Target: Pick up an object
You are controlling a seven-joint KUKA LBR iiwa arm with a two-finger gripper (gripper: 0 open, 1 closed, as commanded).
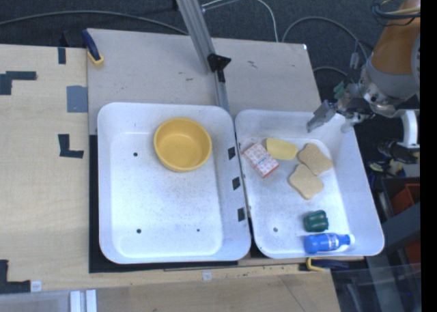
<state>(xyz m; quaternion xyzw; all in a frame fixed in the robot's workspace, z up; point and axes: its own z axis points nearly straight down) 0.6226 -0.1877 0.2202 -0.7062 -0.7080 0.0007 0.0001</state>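
At the left of the frame, the left bin (pixel 123 188) holds a single yellow bowl (pixel 181 143), upright and sitting toward the bin's upper middle, well apart from the arm. Crossing the divide, the right bin (pixel 355 188) carries the rest: a small red-and-white patterned box (pixel 260 159) near its upper left, tilted, with a pale yellow oblong piece (pixel 281 148) just beside it to the right, its long axis running roughly left to right. Right of that lie two tan sponge-like pieces (pixel 314 158) (pixel 305 181), one above the other and touching or nearly so. Lower down sit a small dark green object (pixel 315 220) and, below it by the bin's lower edge, a blue bottle (pixel 326 242) lying on its side with its white cap pointing right. The gripper (pixel 319 120) hangs over the upper right corner of the right bin, above and to the right of this cluster, so the nearest candidates, the yellow piece and the upper tan piece, lie down and to the left of it in the frame; any pick would likely call for travel that way plus descent. Nothing is seen between its tips, and their spread is too blurred to tell. The arm's upper body is cut off at the right edge.
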